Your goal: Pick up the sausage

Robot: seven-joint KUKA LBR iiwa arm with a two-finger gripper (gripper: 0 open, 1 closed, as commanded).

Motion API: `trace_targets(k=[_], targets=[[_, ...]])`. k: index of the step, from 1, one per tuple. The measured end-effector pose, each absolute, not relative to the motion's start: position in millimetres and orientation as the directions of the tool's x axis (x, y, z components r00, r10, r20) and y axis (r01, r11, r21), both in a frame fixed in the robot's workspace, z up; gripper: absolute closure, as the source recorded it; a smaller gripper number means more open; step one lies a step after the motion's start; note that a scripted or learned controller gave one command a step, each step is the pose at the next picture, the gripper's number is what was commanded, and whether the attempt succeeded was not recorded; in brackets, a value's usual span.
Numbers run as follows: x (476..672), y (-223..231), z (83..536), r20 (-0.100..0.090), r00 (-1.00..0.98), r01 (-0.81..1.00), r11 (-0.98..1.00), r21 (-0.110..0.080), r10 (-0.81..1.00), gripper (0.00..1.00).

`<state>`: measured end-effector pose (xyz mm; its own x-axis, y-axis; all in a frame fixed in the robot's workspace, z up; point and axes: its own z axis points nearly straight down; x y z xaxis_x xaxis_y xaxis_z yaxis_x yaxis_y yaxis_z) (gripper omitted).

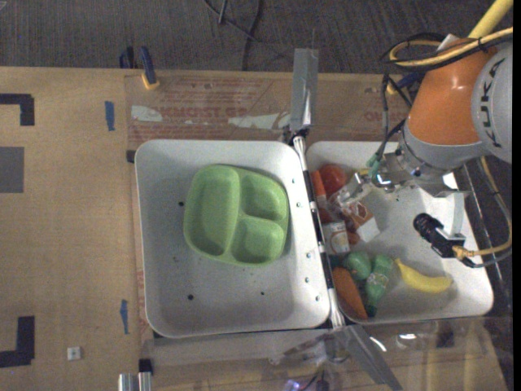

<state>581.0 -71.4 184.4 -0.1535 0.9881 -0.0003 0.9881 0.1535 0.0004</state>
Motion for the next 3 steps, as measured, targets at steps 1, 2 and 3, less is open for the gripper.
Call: trace_targets(k=[1,2,3], targets=[[569.6,-89.3,185.6,0.0,-0.666,0.746,0.666,0.002,0.746,0.0],[517.3,-100.8,89.5,-0.015,-0.722,0.691,0.722,0.008,0.691,0.0],[626.2,-109.7,121.6,0.014,-0.872,0.488,0.872,-0.025,0.489,0.0]])
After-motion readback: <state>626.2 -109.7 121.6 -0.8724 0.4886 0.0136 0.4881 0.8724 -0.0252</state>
